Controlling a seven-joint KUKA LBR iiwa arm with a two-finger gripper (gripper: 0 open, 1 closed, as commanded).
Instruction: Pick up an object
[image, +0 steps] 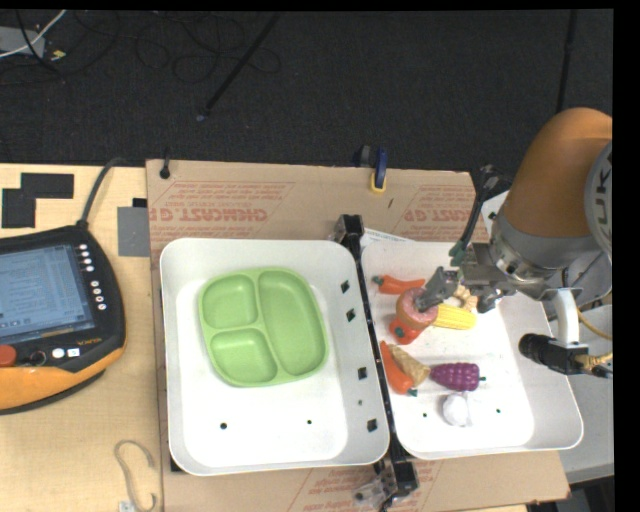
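My gripper (438, 291) hangs low over the left part of the right bin (530, 425). It sits right above a red-orange toy (411, 318) and may be touching its top. A yellow corn cob (453, 319) lies just to the right of that toy. An orange carrot (398, 284) lies behind it, near the bin's back left corner. Toward the front are an orange and tan wedge (400, 365), a purple bunch of grapes (455, 376) and a small white object (456, 410).
The left bin (190, 420) holds a green divided plate (264, 326). A black divider (366, 340) runs between the bins. A teach pendant (50, 315) lies on the bench at far left. A black cylinder (552, 352) juts over the right bin's right rim.
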